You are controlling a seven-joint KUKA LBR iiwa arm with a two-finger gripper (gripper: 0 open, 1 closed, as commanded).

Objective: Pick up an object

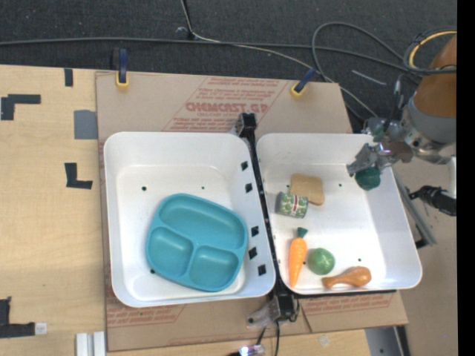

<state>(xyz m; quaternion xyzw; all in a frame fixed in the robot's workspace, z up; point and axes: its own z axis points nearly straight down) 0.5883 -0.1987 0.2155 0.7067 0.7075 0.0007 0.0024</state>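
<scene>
While the gripper (369, 170) is parked over the right bin's (386, 225) far right rim, a small dark-green object (367, 178) is seen right at its tip, apparently between the fingers, so it is judged to be closed on that piece, though the contact itself is too small to confirm. If the hold proves false, the nearest alternatives lie down and to the left on the bin floor: a tan block (307, 188) touching a green-labelled can (293, 204), both near the divider. Further toward the front edge, a carrot (297, 256) is laid with its long axis running front to back, just beside a green ball (321, 261) and a tan gourd-shaped piece (347, 277). Flat white floor, clear room between clusters. A blue divided tray (196, 242) sits in the left bin (122, 199), well apart.
</scene>
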